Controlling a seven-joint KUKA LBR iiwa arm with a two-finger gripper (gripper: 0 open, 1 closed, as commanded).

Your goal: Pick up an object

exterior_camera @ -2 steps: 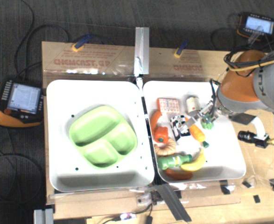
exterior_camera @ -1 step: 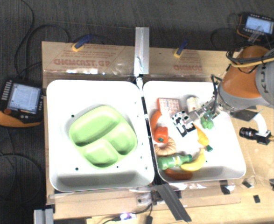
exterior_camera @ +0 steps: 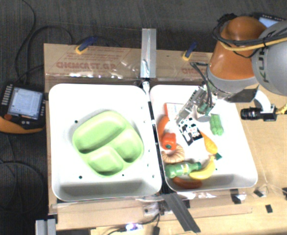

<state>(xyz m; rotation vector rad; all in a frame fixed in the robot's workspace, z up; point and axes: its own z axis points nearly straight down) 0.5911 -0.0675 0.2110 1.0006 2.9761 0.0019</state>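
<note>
The right bin (exterior_camera: 237, 156) holds a heap of toy food. There is an orange pepper (exterior_camera: 168, 141), a carrot (exterior_camera: 162, 126), a ridged donut (exterior_camera: 173, 155), a green bottle (exterior_camera: 180, 170), a banana (exterior_camera: 207, 169) and a green pickle-like piece (exterior_camera: 216, 124). A white flat box (exterior_camera: 174, 110) lies at the back of the heap. My gripper (exterior_camera: 188, 121) reaches down from the upper right into the middle of this bin. It sits over a small black-and-white piece (exterior_camera: 192, 131), just right of the pepper.
The left bin (exterior_camera: 60, 131) contains a green divided plate (exterior_camera: 108, 142). A metal bar (exterior_camera: 148, 53) stands behind the seam between the bins. A handheld pendant (exterior_camera: 20, 106) lies on the floor at the left. The arm's orange band (exterior_camera: 236, 45) hangs above the right bin's back corner.
</note>
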